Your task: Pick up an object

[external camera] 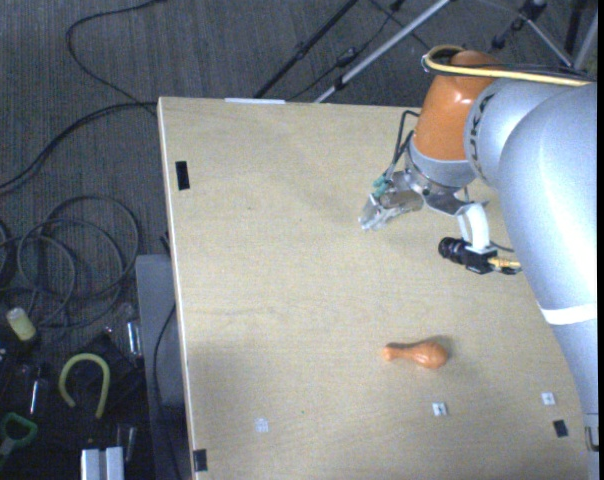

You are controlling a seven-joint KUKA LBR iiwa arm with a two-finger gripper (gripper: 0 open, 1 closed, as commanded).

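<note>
Tool (378, 213) well above-left of orange gourd-shaped object (418, 354) on surface (282, 298); finger state unclear. Should descend centred over object's bulb.

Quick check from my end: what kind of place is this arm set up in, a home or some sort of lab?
Most likely a robotics lab or workshop. The grey arm with its pincer works over a bare plywood bench, loose black cables lie across the grey carpet, and metal stand legs rise behind the bench.

Fixed overhead cam; slanted down
</note>
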